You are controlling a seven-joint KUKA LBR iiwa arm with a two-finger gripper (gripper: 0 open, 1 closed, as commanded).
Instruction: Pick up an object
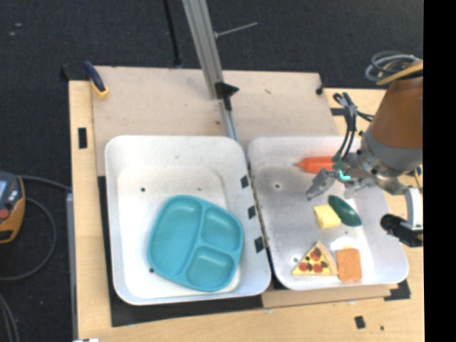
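With jaws [335, 179] spread open and empty above the right bin [285, 262], beside the orange carrot [315, 164] at centre right, no object is picked yet; grasping remains.

Grey arm [390, 155] — broad orange band (looped cables above) — dark gripper [322, 184].

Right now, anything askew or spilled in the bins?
Nothing spilled. The blue tray lies turned at an angle in the left bin; the carrot, cheese and pizza slice lie loose in the right bin.
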